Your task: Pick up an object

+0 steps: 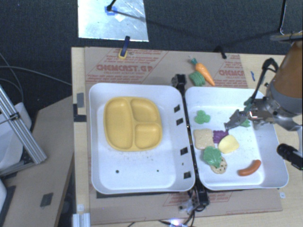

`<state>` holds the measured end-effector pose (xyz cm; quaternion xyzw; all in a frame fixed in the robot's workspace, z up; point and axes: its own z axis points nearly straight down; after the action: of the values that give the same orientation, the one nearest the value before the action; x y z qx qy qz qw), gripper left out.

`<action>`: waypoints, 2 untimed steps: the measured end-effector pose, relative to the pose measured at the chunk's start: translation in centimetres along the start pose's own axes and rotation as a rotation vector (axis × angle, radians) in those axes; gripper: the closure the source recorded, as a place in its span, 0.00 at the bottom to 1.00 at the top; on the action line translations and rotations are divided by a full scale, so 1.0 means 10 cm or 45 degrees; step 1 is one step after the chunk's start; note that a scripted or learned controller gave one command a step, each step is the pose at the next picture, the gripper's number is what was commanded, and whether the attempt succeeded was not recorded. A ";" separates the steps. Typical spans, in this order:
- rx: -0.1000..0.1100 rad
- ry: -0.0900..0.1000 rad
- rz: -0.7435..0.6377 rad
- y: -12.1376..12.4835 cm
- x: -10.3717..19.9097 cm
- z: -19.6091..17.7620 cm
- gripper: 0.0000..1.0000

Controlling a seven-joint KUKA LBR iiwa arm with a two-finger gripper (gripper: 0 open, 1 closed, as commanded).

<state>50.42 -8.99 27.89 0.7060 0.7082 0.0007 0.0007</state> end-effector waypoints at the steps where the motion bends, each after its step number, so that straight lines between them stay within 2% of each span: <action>1: 0.011 0.000 0.006 0.18 -0.41 1.45 0.00; 2: -0.004 -0.002 -0.002 0.79 -0.56 1.97 0.00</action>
<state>58.33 -14.54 8.22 0.7053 0.7089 0.0011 0.0023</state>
